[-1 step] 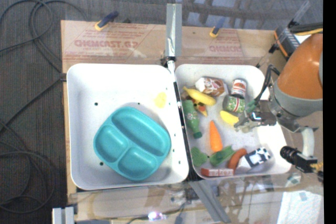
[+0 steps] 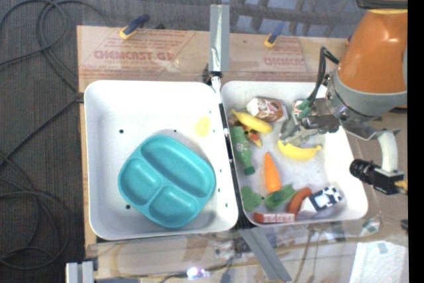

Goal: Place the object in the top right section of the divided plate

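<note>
A teal divided plate (image 2: 167, 179) lies in the left white bin (image 2: 106, 109), toward its front. My gripper (image 2: 293, 134) reaches down into the right white bin (image 2: 351, 169), its fingertips right above a yellow banana (image 2: 299, 151). Whether the fingers touch the banana I cannot tell. Around it lie a second banana (image 2: 252, 122), a brown packet (image 2: 266, 108), an orange carrot (image 2: 271, 172), a green bottle (image 2: 241, 150), green pieces (image 2: 278, 196) and a red sausage (image 2: 299, 199).
A small yellow item (image 2: 203, 126) lies at the left bin's right wall. A black-and-white object (image 2: 326, 199) and a red flat packet (image 2: 274, 217) sit at the right bin's front. The orange-banded arm (image 2: 374, 56) hangs over the right bin's far right.
</note>
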You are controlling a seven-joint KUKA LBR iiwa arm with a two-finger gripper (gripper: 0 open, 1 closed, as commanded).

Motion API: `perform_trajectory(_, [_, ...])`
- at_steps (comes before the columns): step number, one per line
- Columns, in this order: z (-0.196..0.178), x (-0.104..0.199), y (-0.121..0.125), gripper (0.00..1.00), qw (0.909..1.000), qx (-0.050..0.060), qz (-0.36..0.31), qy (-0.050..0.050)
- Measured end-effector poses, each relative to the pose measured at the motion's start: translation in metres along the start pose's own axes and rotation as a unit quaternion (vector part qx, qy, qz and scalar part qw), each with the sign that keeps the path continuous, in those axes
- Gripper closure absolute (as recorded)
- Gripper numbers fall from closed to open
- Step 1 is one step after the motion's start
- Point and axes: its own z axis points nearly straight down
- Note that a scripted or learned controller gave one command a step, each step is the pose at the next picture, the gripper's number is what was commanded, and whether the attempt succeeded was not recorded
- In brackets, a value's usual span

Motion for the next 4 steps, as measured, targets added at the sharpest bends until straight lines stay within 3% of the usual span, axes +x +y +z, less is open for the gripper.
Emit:
perform_trajectory(1, [0.103, 0.058, -0.002, 1.00, 0.9985, 0.002, -0.055, 0.002])
perform_trajectory(2, [-0.131, 0.079, 0.008, 1.00, 0.9998, 0.000, -0.020, -0.001])
perform_trajectory(3, [-0.068, 0.160, 0.008, 1.00, 0.9981, 0.000, -0.061, 0.000])
perform_trajectory(4, [0.020, 0.262, 0.033, 1.00, 0.9876, 0.002, -0.157, 0.001])
